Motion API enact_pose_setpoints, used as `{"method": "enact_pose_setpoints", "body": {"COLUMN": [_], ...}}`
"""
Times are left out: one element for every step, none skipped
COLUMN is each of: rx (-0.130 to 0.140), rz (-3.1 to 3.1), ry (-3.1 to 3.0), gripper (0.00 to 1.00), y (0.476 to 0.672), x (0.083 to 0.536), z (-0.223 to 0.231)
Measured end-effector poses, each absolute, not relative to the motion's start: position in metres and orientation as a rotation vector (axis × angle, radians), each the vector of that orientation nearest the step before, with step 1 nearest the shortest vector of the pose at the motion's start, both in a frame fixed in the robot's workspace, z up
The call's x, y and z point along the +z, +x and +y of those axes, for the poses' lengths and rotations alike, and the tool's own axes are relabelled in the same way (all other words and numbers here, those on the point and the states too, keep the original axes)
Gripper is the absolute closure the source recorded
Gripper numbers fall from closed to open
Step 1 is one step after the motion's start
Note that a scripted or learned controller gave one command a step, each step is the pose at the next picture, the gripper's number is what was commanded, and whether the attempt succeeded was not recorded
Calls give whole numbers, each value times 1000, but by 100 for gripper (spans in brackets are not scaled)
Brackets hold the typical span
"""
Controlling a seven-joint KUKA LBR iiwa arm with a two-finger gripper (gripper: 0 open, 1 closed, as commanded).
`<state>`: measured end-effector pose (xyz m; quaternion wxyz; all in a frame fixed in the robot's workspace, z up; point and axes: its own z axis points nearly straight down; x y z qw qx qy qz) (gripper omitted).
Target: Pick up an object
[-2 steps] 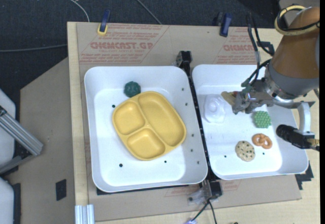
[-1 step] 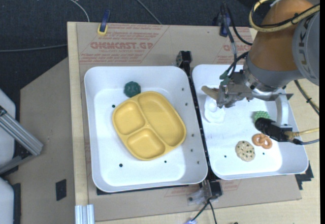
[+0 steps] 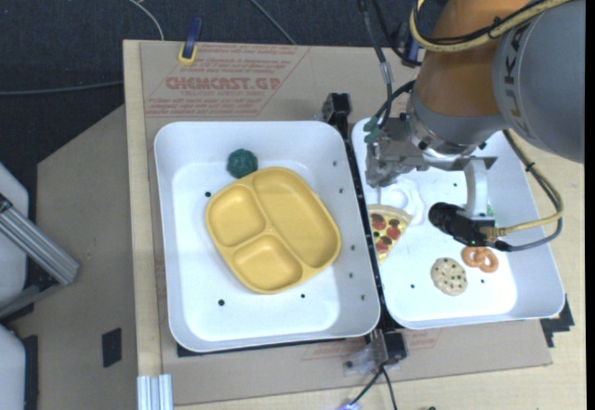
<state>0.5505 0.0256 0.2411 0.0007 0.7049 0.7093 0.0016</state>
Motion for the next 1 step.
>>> {"method": "enact_pose_setpoints", "body": {"rx": [5], "rz": [2227], "ry": [2214], "gripper": [100], "y": [571], "x": [239], "z": [73]}}
